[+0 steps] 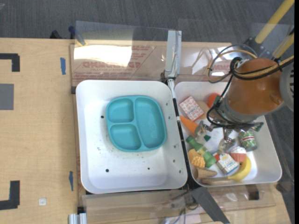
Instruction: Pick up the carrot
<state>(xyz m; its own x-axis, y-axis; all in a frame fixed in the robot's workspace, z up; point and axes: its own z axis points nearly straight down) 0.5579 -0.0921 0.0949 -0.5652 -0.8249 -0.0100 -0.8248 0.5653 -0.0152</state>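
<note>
The carrot [188, 123], an orange wedge with green leaves at its lower end, lies near the left wall of the right bin [273, 164]. My gripper [215, 136] hangs just right of it, under the arm's orange band [252, 85]. One finger [202, 130] stands close beside the carrot's leafy end. The other finger [227, 142] is further right. The fingers are spread apart, nothing sits between them, and the carrot lies outside them.
Crowded around the carrot are a pink checked box [191, 107], a corn cob [198, 160], a small carton [227, 164], a banana [241, 171] and a round green-and-red item [248, 140]. The left bin [93, 162] holds a teal divided plate [136, 123].
</note>
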